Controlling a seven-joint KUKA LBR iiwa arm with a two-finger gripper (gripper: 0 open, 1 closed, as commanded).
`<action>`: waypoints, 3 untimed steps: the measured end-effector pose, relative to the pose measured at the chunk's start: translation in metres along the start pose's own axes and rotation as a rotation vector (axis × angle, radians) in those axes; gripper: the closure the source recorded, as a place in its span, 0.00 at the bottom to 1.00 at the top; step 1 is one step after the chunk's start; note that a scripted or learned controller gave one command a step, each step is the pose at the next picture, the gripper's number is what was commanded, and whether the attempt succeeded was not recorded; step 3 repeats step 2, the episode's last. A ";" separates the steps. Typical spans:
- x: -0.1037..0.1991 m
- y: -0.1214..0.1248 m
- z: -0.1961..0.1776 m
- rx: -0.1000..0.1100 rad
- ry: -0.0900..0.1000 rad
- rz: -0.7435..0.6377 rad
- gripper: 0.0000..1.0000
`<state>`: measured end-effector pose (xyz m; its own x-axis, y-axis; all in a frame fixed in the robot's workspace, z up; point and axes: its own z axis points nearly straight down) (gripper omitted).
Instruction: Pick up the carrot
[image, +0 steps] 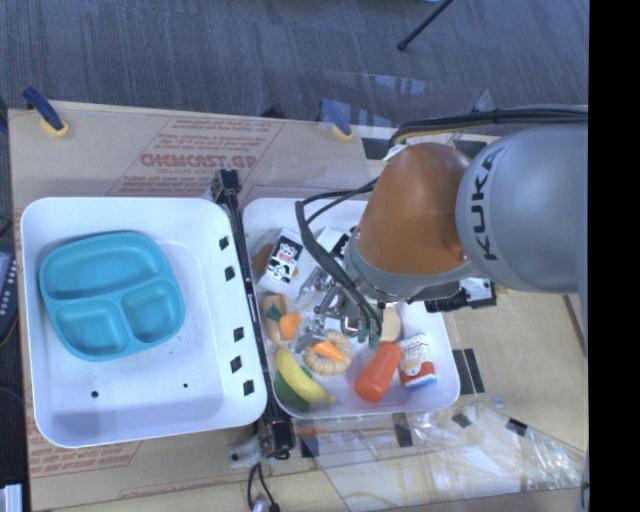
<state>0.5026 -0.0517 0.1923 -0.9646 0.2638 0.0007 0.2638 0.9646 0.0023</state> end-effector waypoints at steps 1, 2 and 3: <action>-0.001 0.000 -0.010 0.002 -0.001 -0.006 1.00; 0.038 0.040 0.002 0.002 0.002 0.103 1.00; 0.038 0.040 0.002 0.002 0.002 0.103 1.00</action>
